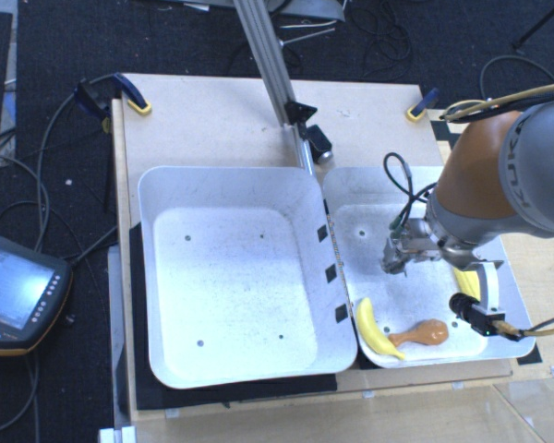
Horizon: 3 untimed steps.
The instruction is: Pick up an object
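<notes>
Camera view: fixed overhead, slanted, looking down on a pale wooden bench standing on dark carpet.
Floor: black cables trail across the carpet at left and top; a teach pendant with a lit screen lies at far left.
Bench fittings: yellow-tipped clamps at the two rear corners; a slanted aluminium rail rises from the bench's rear middle.
Left bin: white, shallow, faintly speckled.
Right bin: white, touching the left bin along black hinge tabs.
Arm: grey with orange band, entering from the right above the right bin.
Gripper: low over the middle of the right bin; whether the jaws are apart or together cannot be told.
Banana: yellow, lying at the right bin's front left corner.
Drumstick toy: tan, just beside the banana, to its right.
Yellow object: partly hidden under the wrist, near the right wall.
</notes>
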Each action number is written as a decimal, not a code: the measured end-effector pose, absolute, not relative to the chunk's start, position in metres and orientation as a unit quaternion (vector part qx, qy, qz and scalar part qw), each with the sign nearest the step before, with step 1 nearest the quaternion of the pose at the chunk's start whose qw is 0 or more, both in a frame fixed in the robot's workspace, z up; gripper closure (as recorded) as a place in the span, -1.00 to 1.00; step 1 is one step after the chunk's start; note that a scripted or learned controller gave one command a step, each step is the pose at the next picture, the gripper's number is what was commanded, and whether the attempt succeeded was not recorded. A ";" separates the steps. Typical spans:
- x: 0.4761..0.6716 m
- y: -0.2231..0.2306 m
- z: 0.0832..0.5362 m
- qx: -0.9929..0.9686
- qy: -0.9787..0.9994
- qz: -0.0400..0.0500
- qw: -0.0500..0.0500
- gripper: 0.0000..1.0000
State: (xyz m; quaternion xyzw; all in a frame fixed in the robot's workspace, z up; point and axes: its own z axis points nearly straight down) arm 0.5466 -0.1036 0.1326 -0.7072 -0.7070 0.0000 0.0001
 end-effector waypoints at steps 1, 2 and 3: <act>0.545 -0.102 0.175 -0.707 -0.707 -0.001 -0.001 1.00; 0.546 -0.102 0.227 -0.707 -0.707 -0.001 -0.002 1.00; 0.535 -0.041 0.225 -0.705 -0.709 0.000 0.001 1.00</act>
